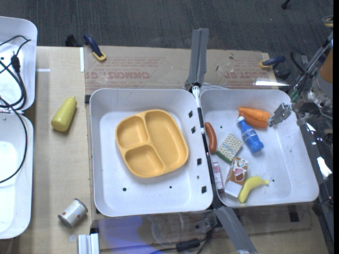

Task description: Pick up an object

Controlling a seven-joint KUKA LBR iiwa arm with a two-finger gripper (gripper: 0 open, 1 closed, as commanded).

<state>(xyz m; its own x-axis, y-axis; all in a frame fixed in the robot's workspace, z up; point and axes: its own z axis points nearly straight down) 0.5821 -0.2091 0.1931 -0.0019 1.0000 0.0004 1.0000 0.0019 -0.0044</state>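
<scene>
The right bin [296, 192] holds several small items. An orange carrot [253, 116] lies at the back, with a blue bottle [250, 136] just in front of it. A brown sausage [211, 137] lies along the left wall, beside a patterned packet [229, 147]. A small carton [238, 171] and a yellow banana [251, 187] lie toward the front. My gripper [279, 114] hangs low over the bin's back right, its tip right beside the carrot's right end. I see nothing held in it.
The left bin [106, 189] carries a yellow divided plate [151, 142]. On the bench to the left lie a yellow squeeze bottle [64, 114] and a small can [72, 212]. Blue clamps [94, 47] grip the cardboard at the back.
</scene>
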